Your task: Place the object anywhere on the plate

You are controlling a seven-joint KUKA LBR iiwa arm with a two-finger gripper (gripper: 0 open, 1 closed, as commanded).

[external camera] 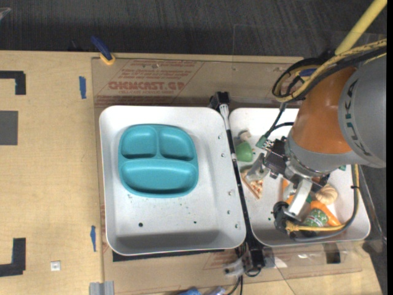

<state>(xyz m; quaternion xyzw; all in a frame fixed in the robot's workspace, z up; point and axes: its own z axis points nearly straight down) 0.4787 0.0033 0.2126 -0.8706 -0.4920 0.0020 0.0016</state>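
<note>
The left bin (110,165), a shallow white tray with rounded corners, holds a smooth teal plate (158,160) divided into three compartments. The right bin (362,223) holds a green toy (245,150), a tan wedge (253,186), a beige lump (327,194) and an orange packet (319,217). The gripper (264,165) hangs over this bin, just beside the wedge; whether it is open or closed cannot be told.

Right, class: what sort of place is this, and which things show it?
Probably a robotics lab bench: a grey robot arm with an orange band reaches over one of two shallow white bins, the other holding a teal divided plastic plate.
</note>
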